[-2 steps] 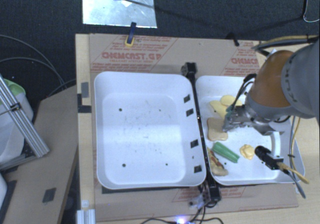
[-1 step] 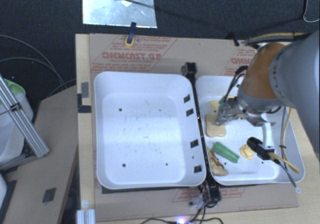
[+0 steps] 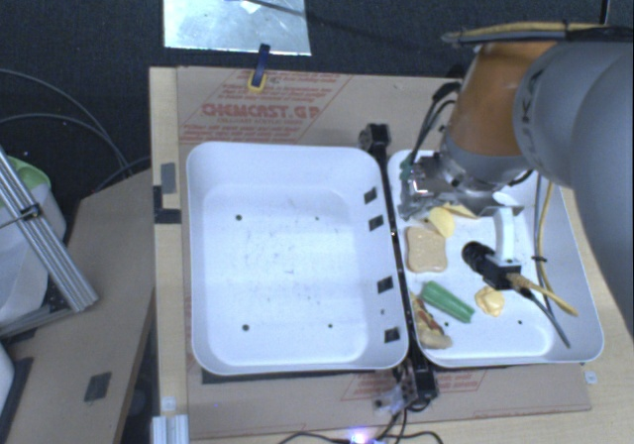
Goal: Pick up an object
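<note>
Over the right bin [image 3: 580, 333], the gripper [image 3: 421, 189] (can't tell its state) crowds the toast slice [image 3: 427, 250] and yellow piece [image 3: 442, 222], so it'll probably nudge them aside.

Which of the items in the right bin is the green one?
The green oblong piece lying slantwise near the front of the right bin. The tan slice of bread behind it and the small yellow piece to its right are pale by comparison.
</note>
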`<state>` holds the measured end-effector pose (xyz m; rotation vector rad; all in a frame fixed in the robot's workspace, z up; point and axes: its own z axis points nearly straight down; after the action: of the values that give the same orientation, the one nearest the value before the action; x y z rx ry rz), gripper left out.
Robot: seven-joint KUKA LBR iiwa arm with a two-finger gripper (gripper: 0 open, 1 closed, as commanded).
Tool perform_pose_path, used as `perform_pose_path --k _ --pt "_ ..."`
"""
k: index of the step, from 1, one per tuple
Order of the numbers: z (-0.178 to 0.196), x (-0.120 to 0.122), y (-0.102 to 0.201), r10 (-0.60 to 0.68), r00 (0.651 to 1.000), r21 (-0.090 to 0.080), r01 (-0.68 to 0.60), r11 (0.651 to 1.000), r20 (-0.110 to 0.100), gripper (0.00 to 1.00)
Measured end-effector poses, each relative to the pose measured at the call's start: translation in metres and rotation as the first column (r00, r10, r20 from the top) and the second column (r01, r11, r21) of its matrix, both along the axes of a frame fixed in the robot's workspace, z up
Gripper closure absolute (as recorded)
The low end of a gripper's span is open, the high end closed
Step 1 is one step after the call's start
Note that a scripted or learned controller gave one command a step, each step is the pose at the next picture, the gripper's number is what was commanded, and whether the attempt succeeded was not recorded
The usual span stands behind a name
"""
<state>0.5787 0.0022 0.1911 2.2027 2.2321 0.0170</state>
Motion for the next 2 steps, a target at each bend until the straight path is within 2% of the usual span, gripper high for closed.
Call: perform_pose_path --k 1,2 --pt "0.078 -0.067 -0.051 -0.017 1.000 -0.005 0.017 1.000 -0.005 1.00" --pt "0.118 -0.092 0.042 0.000 1.000 -0.001 0.000 1.000 -0.005 1.00"
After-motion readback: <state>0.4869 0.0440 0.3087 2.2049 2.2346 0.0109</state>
